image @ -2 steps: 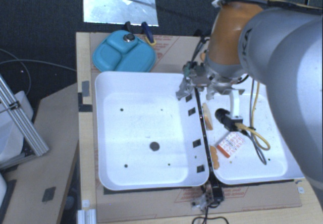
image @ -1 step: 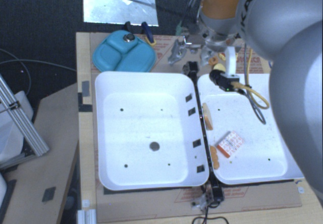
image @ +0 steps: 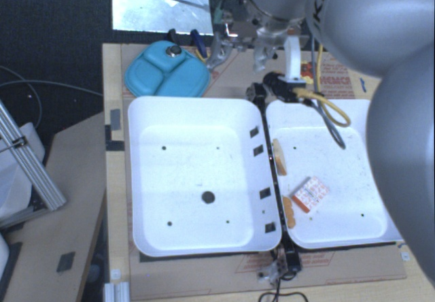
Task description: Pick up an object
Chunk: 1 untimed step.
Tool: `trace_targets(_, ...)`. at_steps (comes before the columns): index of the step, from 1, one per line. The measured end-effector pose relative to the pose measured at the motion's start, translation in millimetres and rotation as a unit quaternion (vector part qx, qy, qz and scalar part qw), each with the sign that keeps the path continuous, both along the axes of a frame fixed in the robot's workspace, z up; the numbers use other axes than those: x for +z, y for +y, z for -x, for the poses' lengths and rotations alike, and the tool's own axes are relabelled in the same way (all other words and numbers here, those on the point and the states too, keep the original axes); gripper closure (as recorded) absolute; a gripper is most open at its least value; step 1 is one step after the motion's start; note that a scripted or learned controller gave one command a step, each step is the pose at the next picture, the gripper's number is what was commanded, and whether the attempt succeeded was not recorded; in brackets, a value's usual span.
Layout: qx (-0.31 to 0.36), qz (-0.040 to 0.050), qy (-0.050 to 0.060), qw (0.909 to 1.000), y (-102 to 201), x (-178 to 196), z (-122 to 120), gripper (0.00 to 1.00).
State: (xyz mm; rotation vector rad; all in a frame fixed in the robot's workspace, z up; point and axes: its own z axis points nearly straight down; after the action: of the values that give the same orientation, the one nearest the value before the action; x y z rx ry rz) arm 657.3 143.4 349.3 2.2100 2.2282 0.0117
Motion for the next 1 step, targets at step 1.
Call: trace_targets(1, 0.001, 0.0001, 0.002, 1.0, 89.2, 3.1, 33.5, 0.0)
